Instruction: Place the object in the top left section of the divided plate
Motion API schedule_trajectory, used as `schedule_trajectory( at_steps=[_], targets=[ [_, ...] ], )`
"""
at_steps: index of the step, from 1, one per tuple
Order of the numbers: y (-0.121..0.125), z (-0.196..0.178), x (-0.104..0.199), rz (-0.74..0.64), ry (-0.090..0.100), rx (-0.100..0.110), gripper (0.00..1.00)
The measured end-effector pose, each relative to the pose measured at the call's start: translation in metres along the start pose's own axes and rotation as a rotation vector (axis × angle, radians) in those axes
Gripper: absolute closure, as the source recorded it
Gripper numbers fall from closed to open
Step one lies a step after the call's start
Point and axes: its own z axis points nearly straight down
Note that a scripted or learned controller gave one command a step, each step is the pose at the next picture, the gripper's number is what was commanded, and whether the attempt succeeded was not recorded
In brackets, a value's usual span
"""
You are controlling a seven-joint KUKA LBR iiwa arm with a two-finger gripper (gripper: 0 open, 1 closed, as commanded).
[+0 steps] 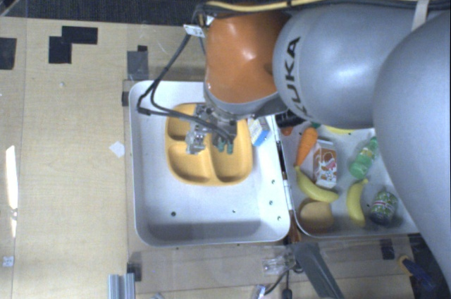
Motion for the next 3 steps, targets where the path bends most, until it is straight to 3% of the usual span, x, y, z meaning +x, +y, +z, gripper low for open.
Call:
schedule_trajectory(
  at_steps=[1,2,3],
  targets=[
    [0.0,0.0,0.0,0.0,0.0,0.0,0.0],
    [0.001,-0.012,-0.002,0.001,-0.007,-0.005,1.0],
    [0.001,-0.012,-0.002,0.001,-0.007,-0.005,0.0]
  ],
)
